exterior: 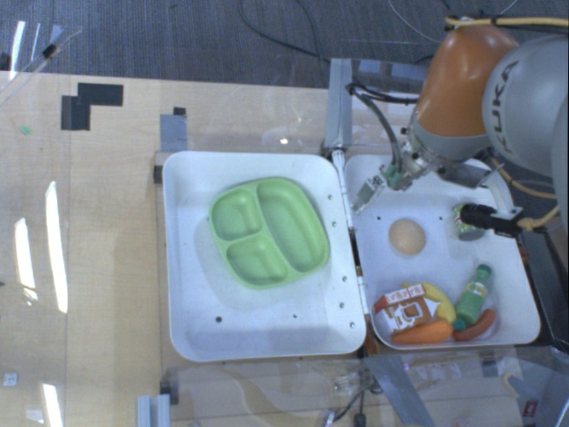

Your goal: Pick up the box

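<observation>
The box (407,309), a small red, white and orange carton, lies at the front of the right bin (444,198), wedged among other items. My gripper (384,182) hangs over the bin's back left corner, close to the divider between the bins. It is well apart from the box, with nothing seen held in it.
A yellow banana (441,300), an orange carrot (421,334), a green bottle (475,293) and a red sausage (483,326) crowd around the box. A beige egg (407,237) sits mid-bin. The left bin (258,332) holds a green divided plate (268,230).
</observation>
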Controlling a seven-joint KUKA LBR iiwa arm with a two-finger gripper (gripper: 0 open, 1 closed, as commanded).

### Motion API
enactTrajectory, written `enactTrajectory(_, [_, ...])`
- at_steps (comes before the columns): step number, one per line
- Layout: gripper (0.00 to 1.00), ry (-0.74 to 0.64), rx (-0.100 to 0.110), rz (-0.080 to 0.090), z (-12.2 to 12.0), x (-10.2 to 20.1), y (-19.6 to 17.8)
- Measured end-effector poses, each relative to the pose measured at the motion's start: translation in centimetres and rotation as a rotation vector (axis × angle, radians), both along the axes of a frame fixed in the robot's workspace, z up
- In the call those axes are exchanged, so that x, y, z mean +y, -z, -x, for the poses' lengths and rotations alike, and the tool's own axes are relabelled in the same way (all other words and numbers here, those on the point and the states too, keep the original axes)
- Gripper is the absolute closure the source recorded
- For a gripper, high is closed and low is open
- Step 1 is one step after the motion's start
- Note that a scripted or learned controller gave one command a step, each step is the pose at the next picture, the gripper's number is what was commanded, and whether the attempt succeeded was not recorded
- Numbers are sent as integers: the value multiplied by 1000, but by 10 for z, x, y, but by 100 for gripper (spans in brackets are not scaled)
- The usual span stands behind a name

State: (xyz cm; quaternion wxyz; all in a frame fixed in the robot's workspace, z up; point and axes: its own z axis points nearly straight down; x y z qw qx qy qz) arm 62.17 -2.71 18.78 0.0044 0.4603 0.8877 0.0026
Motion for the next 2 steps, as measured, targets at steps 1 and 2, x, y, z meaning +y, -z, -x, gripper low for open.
enactTrajectory(1, [0,34,1,1,1,-10,-22])
enactTrajectory(2, [0,-27,5,1,42,-28,0])
